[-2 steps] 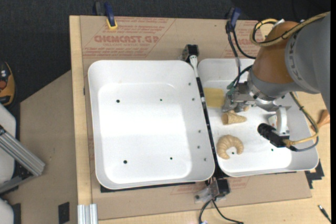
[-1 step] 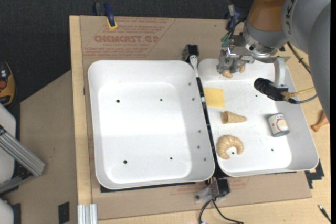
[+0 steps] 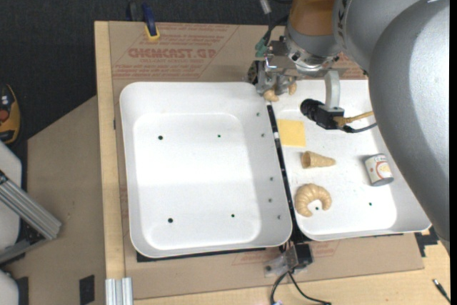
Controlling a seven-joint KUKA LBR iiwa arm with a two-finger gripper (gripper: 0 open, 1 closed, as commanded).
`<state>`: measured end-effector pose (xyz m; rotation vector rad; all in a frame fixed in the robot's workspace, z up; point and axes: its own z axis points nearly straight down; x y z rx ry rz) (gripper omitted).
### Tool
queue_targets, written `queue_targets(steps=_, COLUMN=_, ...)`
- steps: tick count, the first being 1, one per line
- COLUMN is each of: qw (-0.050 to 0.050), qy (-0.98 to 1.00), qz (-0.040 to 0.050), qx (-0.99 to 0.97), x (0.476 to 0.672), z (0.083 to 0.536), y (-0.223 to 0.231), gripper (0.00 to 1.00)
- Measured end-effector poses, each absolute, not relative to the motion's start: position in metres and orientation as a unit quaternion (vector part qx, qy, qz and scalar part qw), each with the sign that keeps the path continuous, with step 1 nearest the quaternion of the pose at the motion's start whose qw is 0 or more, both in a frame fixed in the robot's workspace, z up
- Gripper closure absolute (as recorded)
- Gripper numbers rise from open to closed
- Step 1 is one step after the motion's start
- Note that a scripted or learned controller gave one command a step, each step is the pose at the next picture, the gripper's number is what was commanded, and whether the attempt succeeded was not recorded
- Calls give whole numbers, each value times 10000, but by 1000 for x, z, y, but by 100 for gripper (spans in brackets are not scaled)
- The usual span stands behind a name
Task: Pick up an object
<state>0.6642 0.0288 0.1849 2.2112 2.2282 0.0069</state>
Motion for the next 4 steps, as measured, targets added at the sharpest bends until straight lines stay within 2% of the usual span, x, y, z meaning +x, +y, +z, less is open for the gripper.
queue_targets(steps=1, qw=40, qy=7075, qz=39, qx=7067, x=668, z=270, y=21, gripper=100)
queue_targets(steps=2, qw=-27, qy=7092, qz=-17, qx=7050, x=658, z=225, y=88, gripper=100)
queue_targets(steps=3, qw=19, qy=7097, qz=34, qx=7045, x=661, z=269, y=163, gripper=100)
queue_targets(steps=4, qw=-22, qy=7104, qz=5, qx=7038, x=605, z=297, y=229, gripper=100)
